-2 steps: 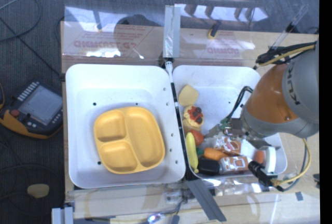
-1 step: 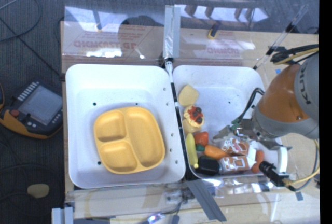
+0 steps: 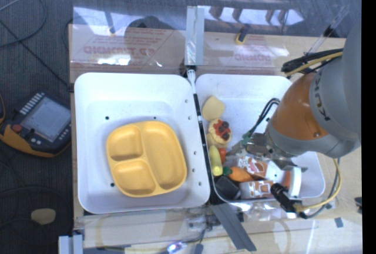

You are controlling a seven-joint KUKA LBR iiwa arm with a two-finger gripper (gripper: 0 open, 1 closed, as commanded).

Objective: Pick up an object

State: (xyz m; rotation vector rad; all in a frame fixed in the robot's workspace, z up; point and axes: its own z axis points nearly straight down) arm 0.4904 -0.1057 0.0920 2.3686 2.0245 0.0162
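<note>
A yellow plate sits in the left bin. The right bin holds toy food and a carrot; the gripper hangs just above them.

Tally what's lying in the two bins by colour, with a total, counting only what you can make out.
Yellow: 3, the divided tray in the left bin, the pale wedge and the slim yellow-green piece in the right bin
Orange: 1, the carrot-like piece
Red-topped: 1, the pastry
Red-and-white: 1, the carton, part under the arm
Total: 6
</note>
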